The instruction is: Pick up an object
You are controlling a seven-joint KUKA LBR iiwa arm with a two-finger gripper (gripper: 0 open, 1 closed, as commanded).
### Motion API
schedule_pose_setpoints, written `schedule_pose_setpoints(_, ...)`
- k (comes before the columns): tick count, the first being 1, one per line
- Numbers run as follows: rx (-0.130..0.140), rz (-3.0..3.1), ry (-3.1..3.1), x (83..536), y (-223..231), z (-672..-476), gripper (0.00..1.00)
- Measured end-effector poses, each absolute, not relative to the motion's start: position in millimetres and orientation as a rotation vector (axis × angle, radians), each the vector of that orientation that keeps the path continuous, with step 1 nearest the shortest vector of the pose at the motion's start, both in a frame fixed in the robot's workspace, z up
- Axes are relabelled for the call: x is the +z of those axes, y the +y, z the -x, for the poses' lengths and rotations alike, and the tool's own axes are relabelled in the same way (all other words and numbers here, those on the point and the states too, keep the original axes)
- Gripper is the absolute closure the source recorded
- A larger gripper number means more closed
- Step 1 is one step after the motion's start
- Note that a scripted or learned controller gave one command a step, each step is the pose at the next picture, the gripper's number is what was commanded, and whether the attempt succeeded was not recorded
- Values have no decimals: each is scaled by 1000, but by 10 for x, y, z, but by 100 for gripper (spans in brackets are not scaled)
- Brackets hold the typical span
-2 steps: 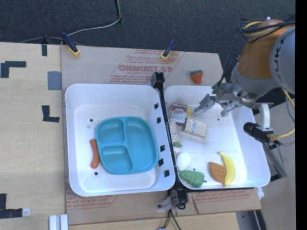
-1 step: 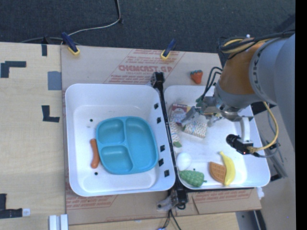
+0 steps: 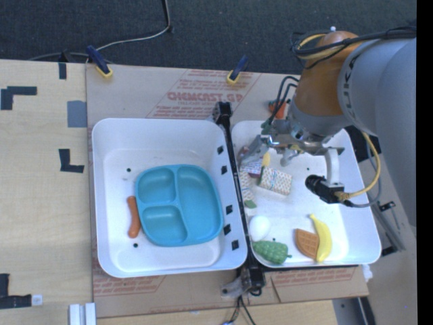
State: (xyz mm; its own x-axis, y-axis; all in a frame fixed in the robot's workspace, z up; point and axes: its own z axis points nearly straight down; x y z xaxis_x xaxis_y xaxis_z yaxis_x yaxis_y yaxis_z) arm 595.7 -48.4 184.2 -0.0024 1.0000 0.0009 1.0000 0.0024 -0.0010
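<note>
My gripper [image 3: 270,153] hangs over the upper left part of the right bin [image 3: 355,202], its two grey fingers spread open. A small yellow piece [image 3: 266,160] shows in the gap between them; whether it is touched is unclear. Just below lies a small patterned box [image 3: 275,180]. Some wrapped items [image 3: 249,173] lie against the divider to the gripper's left. Along the bin's front edge sit a white egg [image 3: 259,227], a green bumpy piece [image 3: 272,250], an orange wedge [image 3: 306,242] and a yellow banana [image 3: 322,237].
The left bin [image 3: 111,147] holds a blue divided plate [image 3: 179,204] and an orange sausage-shaped piece [image 3: 133,217] beside it. A black cable plug [image 3: 323,188] hangs from the arm over the right bin. Black clips [image 3: 222,114] join the two bins.
</note>
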Motion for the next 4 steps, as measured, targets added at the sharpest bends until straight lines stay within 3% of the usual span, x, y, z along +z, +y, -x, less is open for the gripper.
schedule_pose_setpoints(1, 2, 2219, -2222, 1840, -320, -5741, 0)
schedule_pose_setpoints(2, 1, 2218, -2223, 1944, -388, -5974, 0)
schedule_pose_setpoints(3, 3, 2219, -2222, 1838, -276, -5840, 0)
schedule_pose_setpoints(4, 2, 2221, -2223, 1840, -585, -6410, 0)
